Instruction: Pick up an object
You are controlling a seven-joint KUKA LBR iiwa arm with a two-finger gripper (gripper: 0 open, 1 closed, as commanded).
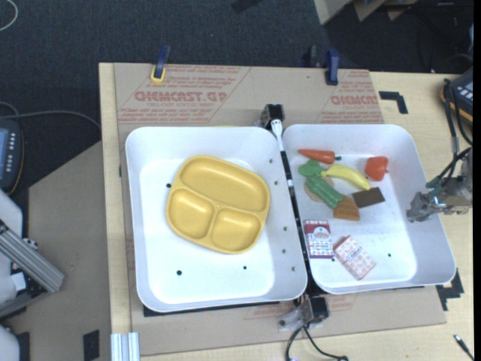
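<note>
The right bin [398, 145] holds several toy foods: an orange carrot [317, 156], a green vegetable [322, 187], a yellow banana [347, 175], a red pepper [377, 167], a brown block [367, 198] and an orange wedge [347, 210]. Two small red-and-white cartons [319, 239] [354, 256] lie near its front. My gripper [422, 206] hangs at the bin's right rim, small and grey, well to the right of the food and touching none of it.
In the left bin [150, 201] rests a yellow divided plate [217, 203]. A cable and clips run along the seam between the bins [285, 179]. Clamps [158, 65] [331, 65] sit at the board's back edge.
</note>
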